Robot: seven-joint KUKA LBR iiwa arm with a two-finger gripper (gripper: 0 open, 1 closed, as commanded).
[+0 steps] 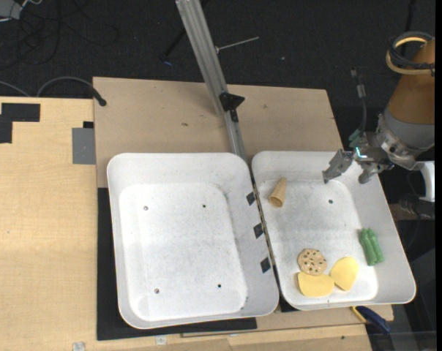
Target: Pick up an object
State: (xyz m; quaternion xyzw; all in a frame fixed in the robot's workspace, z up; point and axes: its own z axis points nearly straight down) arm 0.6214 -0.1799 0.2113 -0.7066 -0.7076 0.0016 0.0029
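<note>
Gripper (355, 168) hangs over the right bin's (396, 291) far corner, jaws spread wide, nothing between them, well apart from the cone (279, 191)

A slanted aluminium rail (206, 64) crosses the wooden bench (162, 115).

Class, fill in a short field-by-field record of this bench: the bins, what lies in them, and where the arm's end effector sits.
left bin: white, shallow, no loose items seen
right bin: white, shallow, holds all loose items
cone piece: tan, near the right bin's left wall
round cookie: brown, dotted, touching the yellow pieces
yellow pieces: two, side by side, near front edge
green item: by the right wall
end effector: over the right bin's far right corner, holding nothing
</note>
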